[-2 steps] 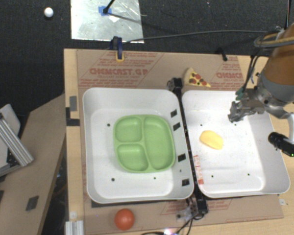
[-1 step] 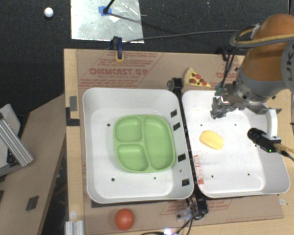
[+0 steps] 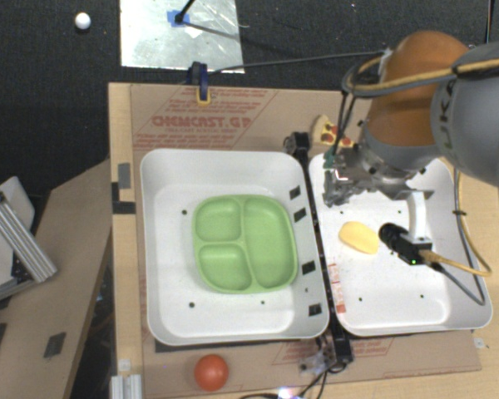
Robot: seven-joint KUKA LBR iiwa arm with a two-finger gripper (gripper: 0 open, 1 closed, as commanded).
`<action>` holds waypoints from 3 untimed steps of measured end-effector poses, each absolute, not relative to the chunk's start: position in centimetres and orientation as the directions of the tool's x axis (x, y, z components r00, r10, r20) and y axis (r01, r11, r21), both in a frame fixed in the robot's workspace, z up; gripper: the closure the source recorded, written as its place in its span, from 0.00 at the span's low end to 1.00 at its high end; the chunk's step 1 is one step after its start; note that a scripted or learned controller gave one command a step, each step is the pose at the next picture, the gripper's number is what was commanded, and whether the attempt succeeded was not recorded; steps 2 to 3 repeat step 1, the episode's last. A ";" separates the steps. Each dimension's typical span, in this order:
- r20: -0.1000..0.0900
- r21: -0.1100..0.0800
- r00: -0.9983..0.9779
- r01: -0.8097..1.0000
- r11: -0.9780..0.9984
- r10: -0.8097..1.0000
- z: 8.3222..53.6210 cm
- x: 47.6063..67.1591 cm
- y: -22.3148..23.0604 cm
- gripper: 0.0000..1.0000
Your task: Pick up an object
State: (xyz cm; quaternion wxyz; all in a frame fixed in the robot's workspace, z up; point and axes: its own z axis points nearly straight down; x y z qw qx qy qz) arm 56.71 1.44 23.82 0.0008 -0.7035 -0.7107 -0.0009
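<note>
Glossy green plastic tray (image 3: 244, 243), matt cardboard (image 3: 212, 119)

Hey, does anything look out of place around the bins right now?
Yes. An orange ball sits on the bench in front of the left bin, outside both bins. The green tray and the yellow piece lie inside their bins.

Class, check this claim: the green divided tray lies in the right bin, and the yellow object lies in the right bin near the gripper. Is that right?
Not quite. The camera view shows the green divided tray in the left bin, not the right one. The yellow object does lie in the right bin, near the gripper.
</note>
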 end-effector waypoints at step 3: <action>0.003 0.001 -0.010 1.000 0.010 1.000 22.7 57.3 7.3 1.00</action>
